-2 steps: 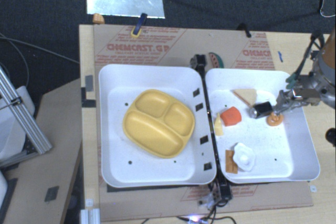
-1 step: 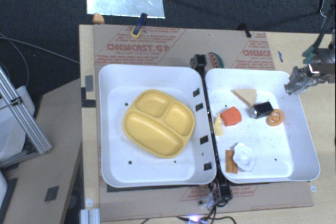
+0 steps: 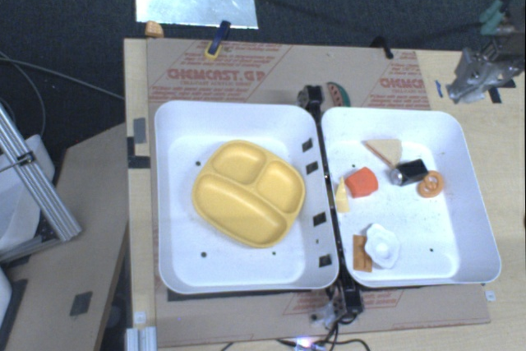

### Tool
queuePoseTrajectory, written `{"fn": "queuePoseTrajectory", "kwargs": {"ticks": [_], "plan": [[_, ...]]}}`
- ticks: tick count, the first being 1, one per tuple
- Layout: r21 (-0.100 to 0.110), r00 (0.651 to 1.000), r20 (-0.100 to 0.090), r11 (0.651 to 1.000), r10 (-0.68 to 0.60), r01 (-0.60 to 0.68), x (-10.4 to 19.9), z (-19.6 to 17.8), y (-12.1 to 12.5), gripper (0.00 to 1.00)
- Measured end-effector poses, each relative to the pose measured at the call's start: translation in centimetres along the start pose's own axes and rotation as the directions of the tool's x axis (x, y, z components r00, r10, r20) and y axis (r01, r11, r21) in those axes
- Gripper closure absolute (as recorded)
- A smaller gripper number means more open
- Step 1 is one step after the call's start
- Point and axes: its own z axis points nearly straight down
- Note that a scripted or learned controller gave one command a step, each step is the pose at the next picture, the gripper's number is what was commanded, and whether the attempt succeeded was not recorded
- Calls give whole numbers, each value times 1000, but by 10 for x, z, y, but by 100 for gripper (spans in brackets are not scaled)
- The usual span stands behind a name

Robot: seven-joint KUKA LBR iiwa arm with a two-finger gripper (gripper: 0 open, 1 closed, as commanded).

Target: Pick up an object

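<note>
1. Our gripper (image 3: 481, 76) sits at the upper right of the frame; honestly can't tell its state.
2. The toys lie lower left of it in the right bin (image 3: 472, 177).
3. The black cylinder (image 3: 409, 172), lying crosswise, looks nearest.

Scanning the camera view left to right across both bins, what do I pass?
Yellow divided plate in the left bin → pale yellow wedge → red block → tan wedge → black piece → orange ring, all in the right bin.
</note>
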Motion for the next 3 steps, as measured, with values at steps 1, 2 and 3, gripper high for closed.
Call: {"fn": "queuePoseTrajectory", "kwargs": {"ticks": [1,2,3], "plan": [[12,1000,0,1000,2,-2,36,7,0,100],[26,1000,1,1000,15,-15,-33,144,-4,100],[-3,1000,-1,1000,0,0,28,-1,0,100]]}}
